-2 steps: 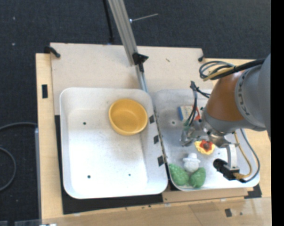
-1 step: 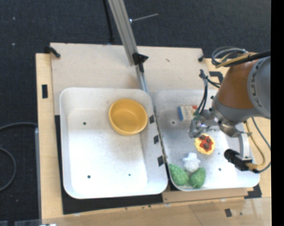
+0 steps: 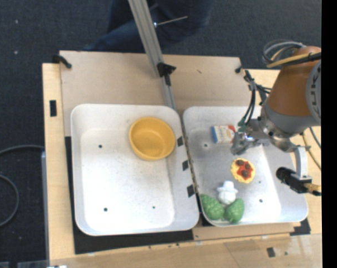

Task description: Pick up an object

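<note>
1. The small white carton (image 3: 222, 133) lies in the right bin (image 3: 269, 205), toward the worktop's far edge, just beside the pincer (image 3: 239, 144).
2. Whether the pincer is spread or pinching, I cannot tell.
3. Judged step: approach; next calls for descending squarely over the carton.

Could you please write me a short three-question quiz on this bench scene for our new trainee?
1. True or false: the round yellow plastic bowl lies in the left white bin.
2. Which lies nearest the gripper? A green leafy toy B small white and red carton C yellow bowl
3. Fill in: the round yellow and red toy pizza lies in the ___ bin.

Key: 1 true; 2 B; 3 right.
</note>
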{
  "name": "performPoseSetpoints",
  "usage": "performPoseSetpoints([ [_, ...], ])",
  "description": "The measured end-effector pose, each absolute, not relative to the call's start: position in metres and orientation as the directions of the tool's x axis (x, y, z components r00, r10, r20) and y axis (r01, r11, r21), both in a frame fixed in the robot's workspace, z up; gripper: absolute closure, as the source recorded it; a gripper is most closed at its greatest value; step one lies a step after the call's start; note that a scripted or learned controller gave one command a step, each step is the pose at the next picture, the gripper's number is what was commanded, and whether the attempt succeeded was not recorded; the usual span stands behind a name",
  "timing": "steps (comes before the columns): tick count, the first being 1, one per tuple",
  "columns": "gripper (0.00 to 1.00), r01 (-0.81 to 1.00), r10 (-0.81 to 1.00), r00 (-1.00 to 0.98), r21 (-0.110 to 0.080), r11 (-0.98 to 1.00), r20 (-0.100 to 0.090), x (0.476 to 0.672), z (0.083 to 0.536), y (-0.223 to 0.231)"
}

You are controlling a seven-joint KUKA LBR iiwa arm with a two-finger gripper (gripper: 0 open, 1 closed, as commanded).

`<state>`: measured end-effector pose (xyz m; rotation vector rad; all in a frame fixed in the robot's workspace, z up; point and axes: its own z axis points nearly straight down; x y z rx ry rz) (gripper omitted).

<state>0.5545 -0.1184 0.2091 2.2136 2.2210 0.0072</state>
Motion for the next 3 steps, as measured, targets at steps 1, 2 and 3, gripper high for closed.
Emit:
performPoseSetpoints([
  [1,1.00,1.000,1.000,-0.009,0.003,0.009,0.003,0.540,0.224,-0.060],
  [2,1.00,1.000,1.000,-0.008,0.001,0.008,0.002,0.534,0.233,-0.017],
  [3,1.00,1.000,1.000,-0.006,0.000,0.006,0.001,0.512,0.230,0.029],
])
